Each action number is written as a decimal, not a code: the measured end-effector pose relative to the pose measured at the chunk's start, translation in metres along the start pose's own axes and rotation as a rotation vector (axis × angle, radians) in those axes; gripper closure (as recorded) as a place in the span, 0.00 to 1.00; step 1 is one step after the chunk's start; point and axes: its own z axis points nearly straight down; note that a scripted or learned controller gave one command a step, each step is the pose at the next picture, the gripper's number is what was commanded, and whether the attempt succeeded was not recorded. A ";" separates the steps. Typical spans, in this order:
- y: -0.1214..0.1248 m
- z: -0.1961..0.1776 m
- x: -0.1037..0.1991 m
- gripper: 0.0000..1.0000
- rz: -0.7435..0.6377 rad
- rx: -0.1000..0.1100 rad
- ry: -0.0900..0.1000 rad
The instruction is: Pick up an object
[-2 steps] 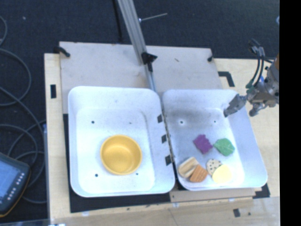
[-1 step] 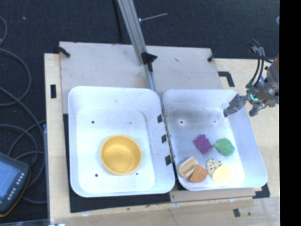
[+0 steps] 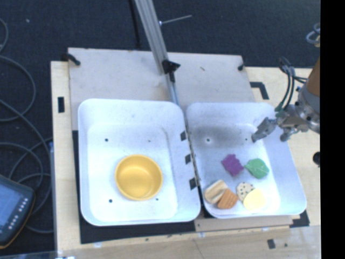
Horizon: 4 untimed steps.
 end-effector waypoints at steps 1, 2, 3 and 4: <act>-0.001 0.063 0.000 0.00 0.000 0.002 0.001; -0.002 0.106 -0.002 0.00 0.001 0.000 0.000; 0.000 0.092 -0.003 1.00 0.005 -0.008 0.001; -0.004 0.029 -0.006 1.00 -0.001 -0.012 0.000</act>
